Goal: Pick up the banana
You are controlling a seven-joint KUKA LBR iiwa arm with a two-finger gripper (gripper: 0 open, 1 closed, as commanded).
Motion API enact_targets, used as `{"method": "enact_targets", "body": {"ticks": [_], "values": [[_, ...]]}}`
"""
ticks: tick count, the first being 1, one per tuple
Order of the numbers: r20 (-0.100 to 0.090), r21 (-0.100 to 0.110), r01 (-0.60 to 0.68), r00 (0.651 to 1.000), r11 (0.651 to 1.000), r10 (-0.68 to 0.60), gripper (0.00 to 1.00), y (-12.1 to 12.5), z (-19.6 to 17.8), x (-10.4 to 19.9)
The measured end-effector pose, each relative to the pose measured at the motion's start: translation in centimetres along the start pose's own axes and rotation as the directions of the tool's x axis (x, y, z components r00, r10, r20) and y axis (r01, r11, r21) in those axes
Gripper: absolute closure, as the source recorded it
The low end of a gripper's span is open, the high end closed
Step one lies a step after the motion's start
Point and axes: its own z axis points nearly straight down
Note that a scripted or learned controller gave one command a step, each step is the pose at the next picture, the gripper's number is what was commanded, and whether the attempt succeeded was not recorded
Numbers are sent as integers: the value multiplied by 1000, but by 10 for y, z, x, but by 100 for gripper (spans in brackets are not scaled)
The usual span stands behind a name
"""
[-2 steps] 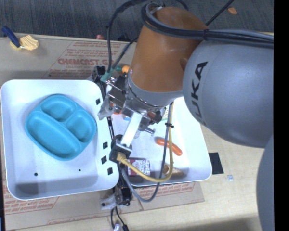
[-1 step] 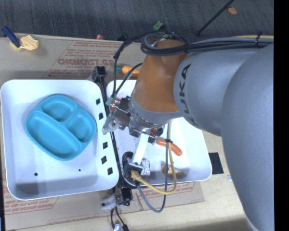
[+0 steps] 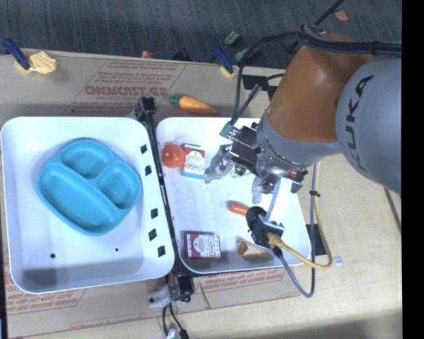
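A grey arm's tool point(image 3: 222, 164) hangs over the right bin point(image 3: 171, 210) near a small carton point(image 3: 193, 161); its opening and the banana's whereabouts cannot be told, so the pickup seems undone.

Blue divided plate point(image 3: 90, 184) in left bin point(image 3: 14, 189); tomato point(image 3: 172, 155) in right.

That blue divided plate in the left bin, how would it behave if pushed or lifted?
The blue divided plate looks like moulded plastic, so probably stiff and light. Lying flat on the smooth white left bin, it would likely slide rather than tip. Its low rounded rim may offer little grip.
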Motion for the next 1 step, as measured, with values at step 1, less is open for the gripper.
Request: {"method": "enact_targets", "body": {"ticks": [1], "values": [[0, 4, 277, 961, 961, -277, 0, -23, 85, 42]]}}
